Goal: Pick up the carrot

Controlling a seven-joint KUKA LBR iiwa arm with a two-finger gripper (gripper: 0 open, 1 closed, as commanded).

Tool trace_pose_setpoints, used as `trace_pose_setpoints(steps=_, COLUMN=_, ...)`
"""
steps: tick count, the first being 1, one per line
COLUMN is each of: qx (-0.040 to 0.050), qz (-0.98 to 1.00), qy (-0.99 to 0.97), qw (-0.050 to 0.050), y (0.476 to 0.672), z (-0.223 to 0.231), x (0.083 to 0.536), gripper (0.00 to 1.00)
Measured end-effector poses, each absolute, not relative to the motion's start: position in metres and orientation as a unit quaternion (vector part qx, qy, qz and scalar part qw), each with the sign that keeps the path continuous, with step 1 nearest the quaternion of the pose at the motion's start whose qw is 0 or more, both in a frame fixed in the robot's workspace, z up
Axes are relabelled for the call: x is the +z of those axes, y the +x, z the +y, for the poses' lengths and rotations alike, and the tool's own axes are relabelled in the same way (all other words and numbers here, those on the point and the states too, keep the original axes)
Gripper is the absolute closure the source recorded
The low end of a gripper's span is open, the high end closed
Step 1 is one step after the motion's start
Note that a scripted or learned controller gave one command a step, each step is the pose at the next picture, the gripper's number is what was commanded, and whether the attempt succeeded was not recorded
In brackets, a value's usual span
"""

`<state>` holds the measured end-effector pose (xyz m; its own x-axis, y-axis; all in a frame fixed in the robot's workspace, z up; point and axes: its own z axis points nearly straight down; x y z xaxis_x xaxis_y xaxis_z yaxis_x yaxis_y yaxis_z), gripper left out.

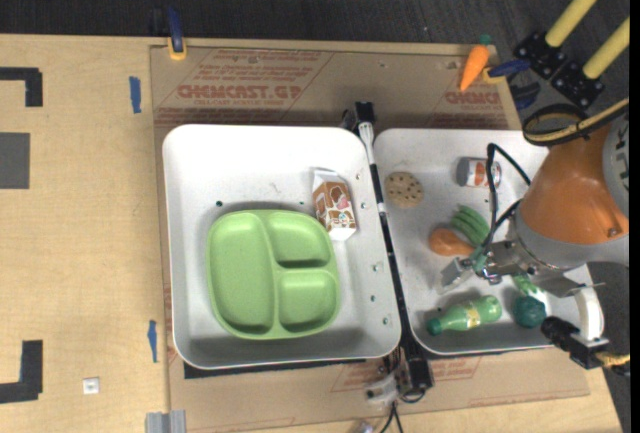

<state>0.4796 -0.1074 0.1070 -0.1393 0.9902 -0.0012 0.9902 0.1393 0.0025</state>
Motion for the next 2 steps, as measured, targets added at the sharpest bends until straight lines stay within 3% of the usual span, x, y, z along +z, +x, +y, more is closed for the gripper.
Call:
trace_pose_setpoints(steps=1, qx=0.0002, qz=0.587, qy=0.810, qw=0.000, y=0.480, z=-0.089, x=0.185, gripper=0.00)
trace_pose_setpoints(steps=2, qx=-0.0004, qz=0.579, qy=0.815, qw=-0.001, y=0.514, z=-0.102, x=0.094, gripper=0.00)
